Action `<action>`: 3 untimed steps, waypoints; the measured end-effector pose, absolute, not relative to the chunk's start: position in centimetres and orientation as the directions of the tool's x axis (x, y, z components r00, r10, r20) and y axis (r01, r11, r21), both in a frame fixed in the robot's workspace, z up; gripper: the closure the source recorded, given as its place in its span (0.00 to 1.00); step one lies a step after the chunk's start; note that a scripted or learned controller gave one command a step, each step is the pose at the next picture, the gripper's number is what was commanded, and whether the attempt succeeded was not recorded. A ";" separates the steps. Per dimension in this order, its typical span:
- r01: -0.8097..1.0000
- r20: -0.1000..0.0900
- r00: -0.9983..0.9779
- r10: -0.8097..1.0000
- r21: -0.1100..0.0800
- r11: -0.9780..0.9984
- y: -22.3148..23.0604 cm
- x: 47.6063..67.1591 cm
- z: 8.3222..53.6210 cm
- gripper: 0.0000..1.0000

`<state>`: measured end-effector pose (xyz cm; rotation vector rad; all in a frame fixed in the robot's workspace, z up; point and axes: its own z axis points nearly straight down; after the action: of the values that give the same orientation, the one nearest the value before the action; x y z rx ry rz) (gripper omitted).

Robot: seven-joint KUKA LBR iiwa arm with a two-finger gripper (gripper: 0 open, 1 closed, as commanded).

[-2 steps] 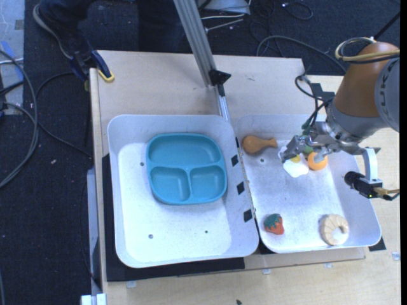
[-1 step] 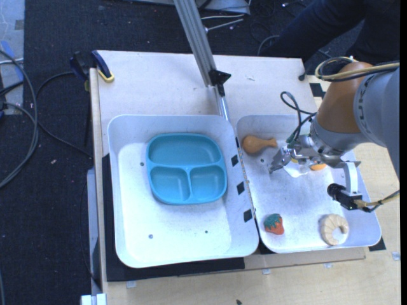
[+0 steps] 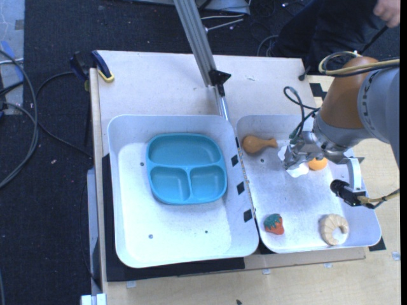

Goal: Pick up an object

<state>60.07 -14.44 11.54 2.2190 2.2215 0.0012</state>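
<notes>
**Right bin, pincer low beside the orange piece**

Camera view. Table (image 3: 159, 75): pale board bearing two shallow white bins side by side.

Left bin (image 3: 127, 234): holds one blue divided tray (image 3: 187, 168), three compartments, lying flat near the middle.

Right bin (image 3: 299, 202): holds four small items. A tan drumstick-shaped toy (image 3: 259, 144) lies at the far left corner area. A small orange object (image 3: 317, 164) sits just beside the pincer. A red strawberry-like piece (image 3: 274, 223) lies near the front left. A pale croissant-like piece (image 3: 334, 229) lies at the front right.

Pincer (image 3: 296, 161): low over the right bin, between the drumstick toy and the orange object; whether its fingers are spread or closed cannot be told.

Handling note (judgement): the orange object looks the likeliest target. A good grasp calls for centring over it before closing, since it sits off to one side and could be nudged away.
</notes>
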 end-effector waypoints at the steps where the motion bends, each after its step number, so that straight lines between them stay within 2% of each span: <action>1: 1.000 -0.001 -0.002 1.000 0.004 0.002 -14.1 59.4 17.5 1.00; 3: 1.000 -0.002 -0.003 1.000 0.007 0.003 -14.9 60.1 27.6 1.00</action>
<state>60.15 -14.94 27.65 2.2132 2.2199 0.0054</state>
